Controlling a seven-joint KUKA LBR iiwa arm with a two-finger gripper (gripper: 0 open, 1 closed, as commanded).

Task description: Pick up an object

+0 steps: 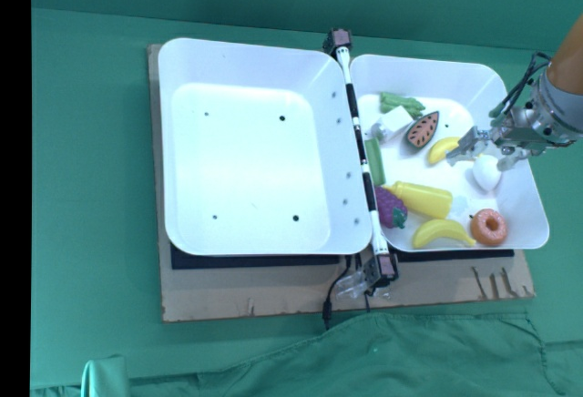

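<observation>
1. Reaching in from the right, the grey arm's gripper (483,147) hangs over the right shallow white bin (524,204), fingers spread with nothing between them.
2. Just left of the fingers lies a small curved yellow plastic banana (443,149); a white egg-shaped toy (485,174) sits directly below them.
3. Nearby rest a watermelon slice toy (422,129), a yellow squeeze bottle (424,198), a larger banana (441,234) and an orange doughnut (489,227).
4. The left white bin (182,67) adjoins it on the green worktop (91,158).

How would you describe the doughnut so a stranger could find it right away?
Look in the right bin, the one holding the toys. Go to its near right corner, beside the larger banana. The doughnut is the orange ring with a hole.
</observation>
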